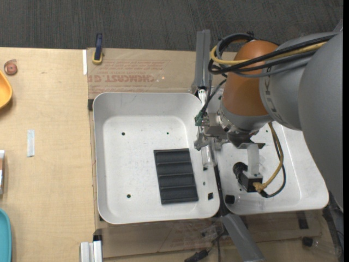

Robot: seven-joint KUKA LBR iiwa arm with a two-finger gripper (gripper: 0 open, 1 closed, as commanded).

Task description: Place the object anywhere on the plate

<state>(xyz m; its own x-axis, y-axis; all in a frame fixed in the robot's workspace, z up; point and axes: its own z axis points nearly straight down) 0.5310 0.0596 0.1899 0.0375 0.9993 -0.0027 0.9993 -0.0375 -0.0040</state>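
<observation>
- The gripper [205, 158] hangs over the seam between the two bins, at the right wall of the left bin [125, 146]. From this slant I cannot tell whether it is spread or pressed together. Nothing can be seen pinched in it.
- The one loose thing in the bins is a black ribbed slab [175, 176]. It lies flat on the left bin's floor, towards the lower right, with its long sides running up and down the view. I take it to be the task's thing.
- The slab lies just beside the gripper, to the gripper's lower left. Its upper right corner is the nearest part. They look apart, not touching, though height above the floor is hard to read here.
- Nothing that is plainly a plate shows in either bin. The visible floor of the right bin [305, 173] is bare white. An orange rim [3, 94] and a teal rim [2, 236] peek in at the left edge of the bench [49, 190]; either could be a dish, but I cannot say.
- The step in hand looks like the pick itself.
- To do it well, shift left and down the view until centred over the slab.
- Grip across the short width, with the jaws square to the long edges.
- Keep clear of the bin wall on the way down.
</observation>
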